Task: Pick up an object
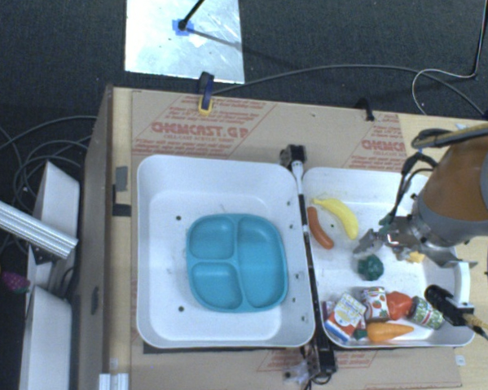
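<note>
The tool (378, 240), its grip state impossible to tell, hovers in the right bin (355, 184) just above a dark green ball (371, 267), near a banana (339, 214).

A bench (231, 120) topped with printed cardboard stands on dark carpet (48, 41). A shiny metal sheet (186, 32) lies on the floor behind it, black cables (22, 150) trail left, and a white rail (30, 226) leans nearby.
</note>
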